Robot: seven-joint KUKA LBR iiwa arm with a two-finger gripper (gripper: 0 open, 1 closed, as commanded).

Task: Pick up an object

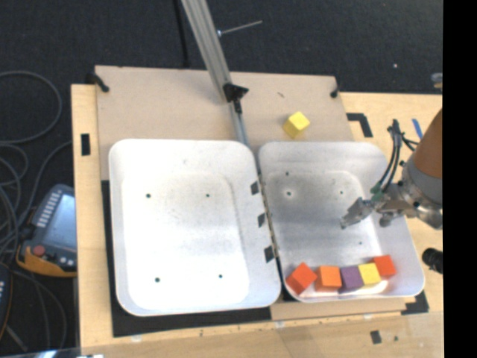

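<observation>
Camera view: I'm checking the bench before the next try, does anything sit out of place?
Yes. One yellow block lies on the board behind the right bin, outside both bins, while the other blocks line up along that bin's front wall.

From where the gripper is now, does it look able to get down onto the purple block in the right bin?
Probably yes. The gripper hangs over the right bin, with bare floor between it and the purple block. But neighbours touch that block on both sides, leaving fingers little room.
</observation>
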